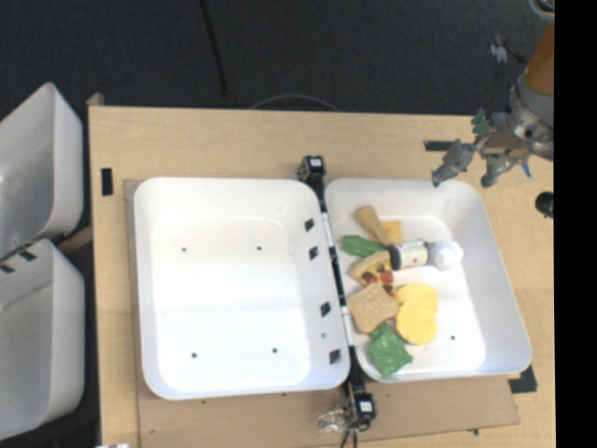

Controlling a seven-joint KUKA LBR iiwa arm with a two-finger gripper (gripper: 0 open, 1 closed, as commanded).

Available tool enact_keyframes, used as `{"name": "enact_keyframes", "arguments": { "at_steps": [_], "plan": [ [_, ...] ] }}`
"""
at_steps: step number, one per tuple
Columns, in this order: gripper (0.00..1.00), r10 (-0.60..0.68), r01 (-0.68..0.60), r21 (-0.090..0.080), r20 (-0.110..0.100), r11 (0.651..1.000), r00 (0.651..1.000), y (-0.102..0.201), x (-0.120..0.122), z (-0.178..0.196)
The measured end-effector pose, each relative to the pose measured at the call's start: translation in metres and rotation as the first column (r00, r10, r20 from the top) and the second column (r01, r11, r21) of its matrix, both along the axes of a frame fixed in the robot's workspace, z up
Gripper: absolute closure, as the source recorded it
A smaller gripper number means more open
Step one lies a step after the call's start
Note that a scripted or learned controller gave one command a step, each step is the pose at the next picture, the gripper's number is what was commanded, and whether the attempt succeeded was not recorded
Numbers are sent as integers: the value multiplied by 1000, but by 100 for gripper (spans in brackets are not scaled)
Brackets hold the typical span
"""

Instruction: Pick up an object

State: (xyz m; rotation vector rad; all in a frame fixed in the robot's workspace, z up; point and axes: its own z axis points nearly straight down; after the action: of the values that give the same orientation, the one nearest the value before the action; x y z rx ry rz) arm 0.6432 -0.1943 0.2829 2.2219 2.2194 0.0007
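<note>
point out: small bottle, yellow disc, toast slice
small bottle (pixel 413 255), camera view, on its white body.
yellow disc (pixel 417 313), camera view, on its flat top.
toast slice (pixel 373 308), camera view, on its brown face.

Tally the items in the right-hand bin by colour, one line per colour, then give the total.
Green: 2, a leafy piece and a second piece
Yellow: 2, a round pair of discs and a small wedge
Tan or brown: 3, a cone shape, a toast slice, a pizza-like slice
White: 1, a bottle
Total: 8

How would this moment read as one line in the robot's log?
gripper: open, holding nothing, above right bin's far rim | toy food pile: untouched | pick: not yet done
</note>
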Motion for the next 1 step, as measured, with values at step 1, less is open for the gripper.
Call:
{"name": "enact_keyframes", "arguments": {
  "at_steps": [1],
  "plan": [
    [0,0,0,3,-12,1000,1000,22,-45,-133]
  ]
}}
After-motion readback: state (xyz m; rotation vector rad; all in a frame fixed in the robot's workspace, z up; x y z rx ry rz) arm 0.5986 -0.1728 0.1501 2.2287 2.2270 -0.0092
